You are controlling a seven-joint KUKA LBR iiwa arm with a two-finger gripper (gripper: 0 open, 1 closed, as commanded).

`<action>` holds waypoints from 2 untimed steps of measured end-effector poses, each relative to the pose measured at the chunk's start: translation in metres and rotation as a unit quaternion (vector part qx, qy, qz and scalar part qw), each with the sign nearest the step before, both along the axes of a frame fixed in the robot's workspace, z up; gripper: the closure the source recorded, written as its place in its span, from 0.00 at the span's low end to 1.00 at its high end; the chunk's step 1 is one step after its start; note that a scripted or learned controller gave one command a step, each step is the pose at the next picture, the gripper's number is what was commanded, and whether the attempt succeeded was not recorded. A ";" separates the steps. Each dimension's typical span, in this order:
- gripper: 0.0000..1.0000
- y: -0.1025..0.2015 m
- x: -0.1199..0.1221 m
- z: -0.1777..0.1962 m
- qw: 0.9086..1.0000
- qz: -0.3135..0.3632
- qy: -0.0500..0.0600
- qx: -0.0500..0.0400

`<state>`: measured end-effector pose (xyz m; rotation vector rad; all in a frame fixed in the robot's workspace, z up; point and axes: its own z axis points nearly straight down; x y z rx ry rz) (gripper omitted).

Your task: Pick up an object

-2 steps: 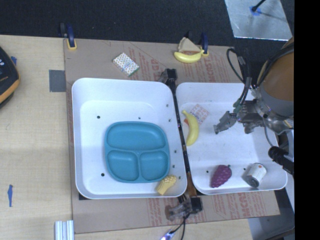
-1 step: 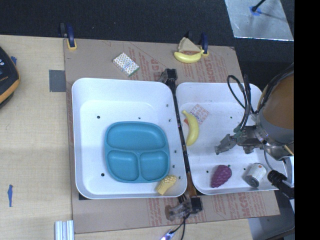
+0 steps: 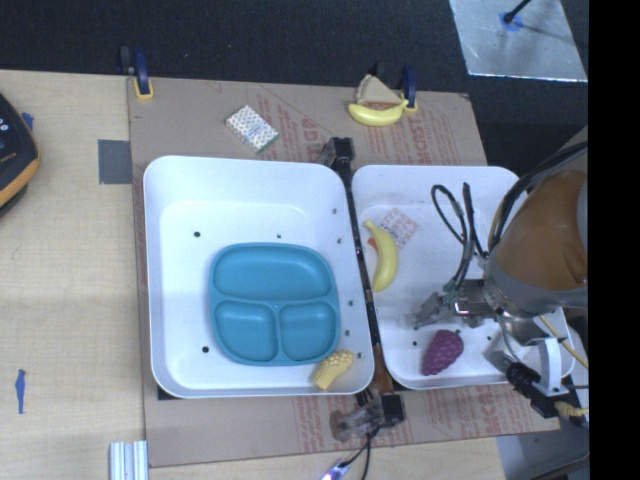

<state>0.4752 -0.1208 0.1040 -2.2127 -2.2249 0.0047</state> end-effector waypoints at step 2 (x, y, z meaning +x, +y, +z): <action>0.00 -0.091 0.104 -0.012 1.000 -0.001 -0.002 0.000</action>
